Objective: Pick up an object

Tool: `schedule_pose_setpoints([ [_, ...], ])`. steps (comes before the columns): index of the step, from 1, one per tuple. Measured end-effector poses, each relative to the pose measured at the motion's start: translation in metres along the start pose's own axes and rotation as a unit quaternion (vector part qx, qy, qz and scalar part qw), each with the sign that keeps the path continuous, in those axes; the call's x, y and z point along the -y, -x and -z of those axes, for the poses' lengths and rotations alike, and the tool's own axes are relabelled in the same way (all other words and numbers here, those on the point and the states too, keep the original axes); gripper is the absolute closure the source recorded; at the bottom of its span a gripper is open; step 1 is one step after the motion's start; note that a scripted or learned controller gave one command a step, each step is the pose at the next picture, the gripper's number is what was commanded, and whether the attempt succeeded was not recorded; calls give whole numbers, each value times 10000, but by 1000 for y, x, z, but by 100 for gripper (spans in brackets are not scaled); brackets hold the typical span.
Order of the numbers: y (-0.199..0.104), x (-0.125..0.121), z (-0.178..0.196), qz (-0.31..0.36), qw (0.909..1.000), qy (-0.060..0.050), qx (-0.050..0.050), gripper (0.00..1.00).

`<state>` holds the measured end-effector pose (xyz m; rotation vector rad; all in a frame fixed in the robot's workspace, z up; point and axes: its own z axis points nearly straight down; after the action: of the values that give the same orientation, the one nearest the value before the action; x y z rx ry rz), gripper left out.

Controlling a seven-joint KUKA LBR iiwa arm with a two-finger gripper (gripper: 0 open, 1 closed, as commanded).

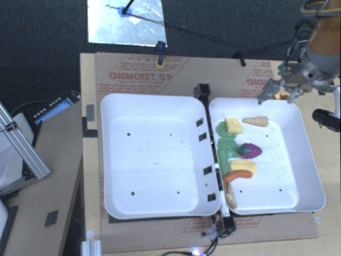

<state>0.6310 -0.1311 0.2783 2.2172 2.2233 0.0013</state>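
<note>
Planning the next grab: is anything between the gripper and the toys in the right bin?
Nothing visible. The gripper hangs above the right bin's far rim, and the cone-shaped toy lies nearest, uncovered.

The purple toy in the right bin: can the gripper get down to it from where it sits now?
Probably yes. The gripper hangs over the right bin's far rim, and nothing lies over the purple toy. A green piece crowds its left side, so a clean grasp is less certain.
</note>
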Motion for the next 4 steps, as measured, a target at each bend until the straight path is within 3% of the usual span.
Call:
schedule_pose_setpoints([
  [1,0,-1,12,16,10000,22,1,100],
  [2,-46,-35,-164,25,10000,-62,-21,100],
  [3,-49,-39,-194,15,10000,14,0,100],
  [4,-159,-38,-85,61,10000,58,-30,100],
])
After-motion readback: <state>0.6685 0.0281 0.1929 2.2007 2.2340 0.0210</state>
